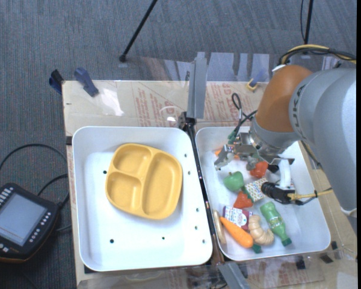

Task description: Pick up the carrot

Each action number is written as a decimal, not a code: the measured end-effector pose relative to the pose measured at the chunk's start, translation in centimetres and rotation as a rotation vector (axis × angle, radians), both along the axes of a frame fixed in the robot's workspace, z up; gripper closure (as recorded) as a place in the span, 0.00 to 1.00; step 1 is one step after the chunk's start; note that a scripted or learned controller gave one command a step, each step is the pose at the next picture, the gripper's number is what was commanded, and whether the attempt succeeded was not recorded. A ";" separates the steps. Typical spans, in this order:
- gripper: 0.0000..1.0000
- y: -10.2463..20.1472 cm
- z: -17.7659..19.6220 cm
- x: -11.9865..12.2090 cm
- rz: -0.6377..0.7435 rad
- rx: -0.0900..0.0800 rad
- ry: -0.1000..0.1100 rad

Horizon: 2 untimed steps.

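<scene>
I read the step in hand as the approach: nothing is grasped. The gripper (245, 152) sits low over the upper part of the right bin (316, 233), above the green pepper (233, 180). I cannot tell how it is set; the wrist hides much of it. The carrot (236, 232) lies near the bin's front edge, slanted, touching the small packet (233, 214) and just beside the pale shell-like piece (260, 230). Next move, in my judgement: travel toward the front edge, align across the carrot's length, then descend clear of its neighbours.
</scene>
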<state>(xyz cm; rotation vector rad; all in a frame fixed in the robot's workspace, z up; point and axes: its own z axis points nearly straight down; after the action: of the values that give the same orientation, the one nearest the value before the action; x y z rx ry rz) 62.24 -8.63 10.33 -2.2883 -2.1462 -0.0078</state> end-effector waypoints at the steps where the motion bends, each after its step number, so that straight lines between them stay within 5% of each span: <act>1: 0.00 -0.6 7.2 2.3 0.101 -0.007 -0.003; 2: 0.00 -4.7 -1.9 2.0 0.332 -0.004 0.006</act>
<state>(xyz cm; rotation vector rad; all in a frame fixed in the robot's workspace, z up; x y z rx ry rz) 64.27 -13.36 8.42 -1.9013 -2.4931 0.0044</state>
